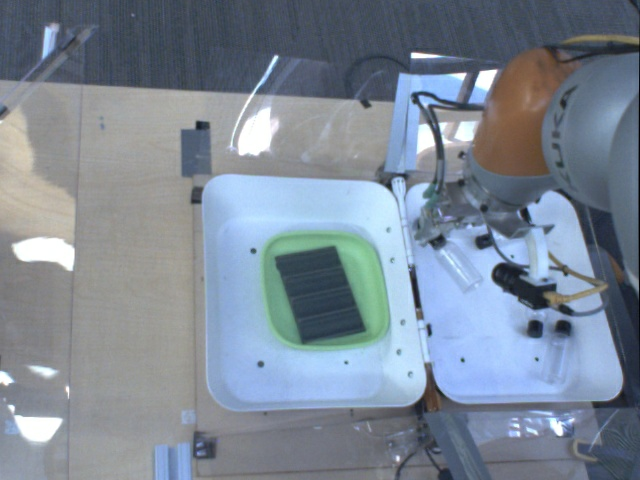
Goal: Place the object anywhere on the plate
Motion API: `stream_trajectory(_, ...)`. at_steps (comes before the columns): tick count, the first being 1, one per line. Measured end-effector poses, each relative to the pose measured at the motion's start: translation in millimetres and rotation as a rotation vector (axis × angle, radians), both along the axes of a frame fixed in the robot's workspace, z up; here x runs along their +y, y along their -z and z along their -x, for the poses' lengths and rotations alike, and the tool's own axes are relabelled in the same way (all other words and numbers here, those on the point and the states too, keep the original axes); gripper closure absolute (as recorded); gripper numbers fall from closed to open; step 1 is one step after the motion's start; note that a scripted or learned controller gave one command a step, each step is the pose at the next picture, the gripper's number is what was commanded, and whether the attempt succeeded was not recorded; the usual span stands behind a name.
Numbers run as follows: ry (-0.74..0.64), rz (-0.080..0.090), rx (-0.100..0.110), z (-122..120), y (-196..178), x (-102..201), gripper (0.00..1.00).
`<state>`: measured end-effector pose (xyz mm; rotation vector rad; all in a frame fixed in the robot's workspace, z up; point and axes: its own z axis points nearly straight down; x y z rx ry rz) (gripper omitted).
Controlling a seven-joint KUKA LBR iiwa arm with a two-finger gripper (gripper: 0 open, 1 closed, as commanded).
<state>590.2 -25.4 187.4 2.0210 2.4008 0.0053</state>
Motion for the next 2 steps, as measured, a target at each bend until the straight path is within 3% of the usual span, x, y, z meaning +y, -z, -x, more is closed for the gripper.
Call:
stream_trajectory(1,-0.074,0.000,0.000,7.2,2.1,84.5,1.00)
stream_trajectory(2,-0.073,0.000,0.000,7.1,2.0,84.1,0.00)
